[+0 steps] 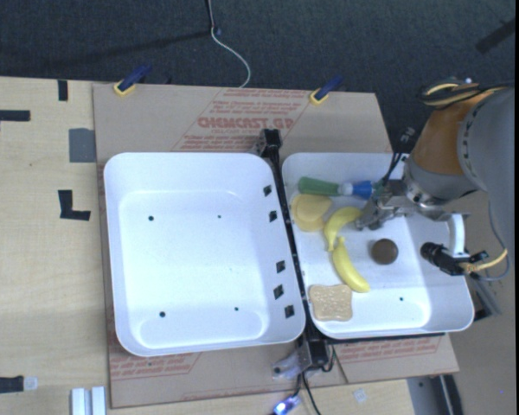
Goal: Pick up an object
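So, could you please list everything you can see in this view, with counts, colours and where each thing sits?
Bins: 2, white, side by side on the cardboard; left bin, right bin.
Banana: 1, yellow, middle of the right bin.
Yellow rounded item: 1, pale yellow, upper left of the right bin, beside the banana's top.
Green and blue item: 1, green with a blue end, along the right bin's far wall.
Brown round item: 1, brown, right of the banana.
Toast-like slice: 1, tan, near left corner of the right bin.
Cardboard sheet: 1, brown, under both bins.
Clips: 2, blue and yellow, at the cardboard's far corners.
Arm: 1, grey with orange band, right side; its gripper over the right bin.
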You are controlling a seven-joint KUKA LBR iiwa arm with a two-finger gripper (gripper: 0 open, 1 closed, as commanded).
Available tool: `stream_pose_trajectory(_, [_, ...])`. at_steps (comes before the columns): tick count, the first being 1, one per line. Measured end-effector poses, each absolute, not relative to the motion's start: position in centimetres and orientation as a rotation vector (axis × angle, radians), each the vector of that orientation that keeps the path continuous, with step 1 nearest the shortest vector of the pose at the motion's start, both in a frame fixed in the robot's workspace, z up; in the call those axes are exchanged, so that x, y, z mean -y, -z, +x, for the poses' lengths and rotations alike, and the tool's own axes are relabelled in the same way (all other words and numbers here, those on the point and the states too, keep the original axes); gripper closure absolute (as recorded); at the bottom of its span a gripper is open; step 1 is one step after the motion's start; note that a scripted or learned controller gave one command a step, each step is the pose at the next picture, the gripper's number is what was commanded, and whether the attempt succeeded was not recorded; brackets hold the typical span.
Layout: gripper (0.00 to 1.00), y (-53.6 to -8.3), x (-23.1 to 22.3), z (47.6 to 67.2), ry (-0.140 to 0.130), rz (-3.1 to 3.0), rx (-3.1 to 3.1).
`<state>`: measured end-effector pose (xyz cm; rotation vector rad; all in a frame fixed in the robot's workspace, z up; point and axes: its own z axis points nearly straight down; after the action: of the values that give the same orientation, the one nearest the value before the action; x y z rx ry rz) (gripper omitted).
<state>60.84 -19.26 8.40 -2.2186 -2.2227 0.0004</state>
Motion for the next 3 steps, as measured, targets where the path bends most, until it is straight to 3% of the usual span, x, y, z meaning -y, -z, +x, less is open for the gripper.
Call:
stream_pose_trajectory(1, [1.00,-8.4,17.1,67.0,-0.003,-2.214,2.225])
stream_pose_trajectory(2, [1.00,-8.5,13.6,59.1,-0.004,-2.218,2.219])
stream_pose_trajectory(3, [1.00,-10.7,17.1,62.1,0.001,-2.224,2.224])
